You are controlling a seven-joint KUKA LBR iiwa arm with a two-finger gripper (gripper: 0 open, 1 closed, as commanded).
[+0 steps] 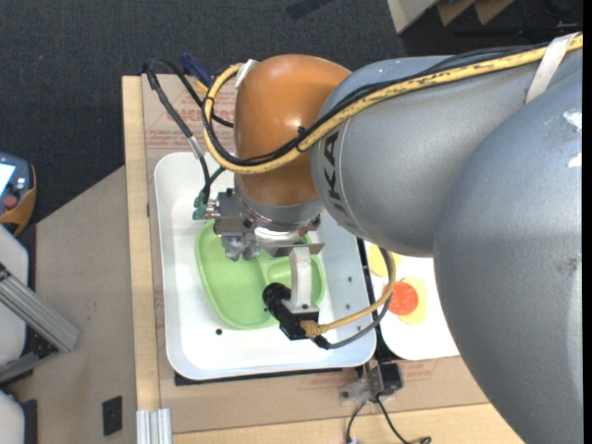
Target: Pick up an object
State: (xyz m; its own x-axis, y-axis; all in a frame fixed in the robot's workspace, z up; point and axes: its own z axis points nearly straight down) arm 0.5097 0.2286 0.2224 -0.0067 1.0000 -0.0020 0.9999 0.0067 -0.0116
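One arm (444,137) enters from the right and covers most of the view; its orange band (282,123) sits above the wrist, over the left bin. Two white bins on the table (137,248): left bin (176,276) mostly visible, right bin (421,340) seen as a small strip under the arm.

Left bin: one pale green dish-like object (227,289), lying flat near the bin's middle. The tool (254,248) is down directly over this green object, at its upper part; whether it touches cannot be told. How the tool stands, and whether it has anything, cannot be told: wrist housing hides it.

Right bin: one yellow object with a red-orange spot (405,299), partly under the arm.

One yellow-and-black cable (342,320) loops off the wrist.
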